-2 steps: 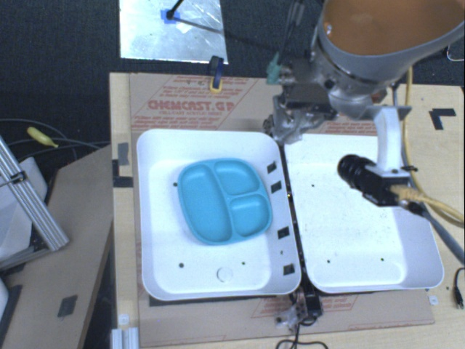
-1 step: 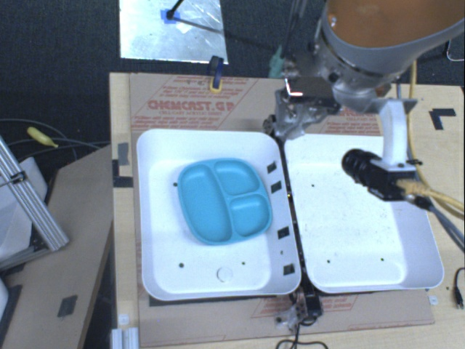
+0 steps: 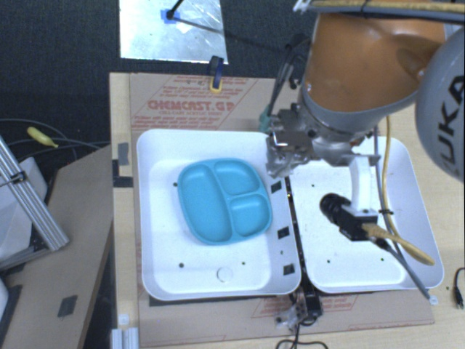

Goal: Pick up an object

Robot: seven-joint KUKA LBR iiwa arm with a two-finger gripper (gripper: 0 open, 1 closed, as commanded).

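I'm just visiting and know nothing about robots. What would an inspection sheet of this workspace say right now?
Surface: two white bins, left bin and right bin, side by side on a printed cardboard sheet.
Job's things: a blue divided plate lying flat in the left bin.
Clutter: a small blue and yellow clamp at the cardboard's far edge.
Grippers: the pincer hangs over the wall between the bins, beside the plate's far right corner.
Cables: thin dark wires left of the bench.
Surroundings: dark carpet, a shiny silver sheet, a metal frame rail.
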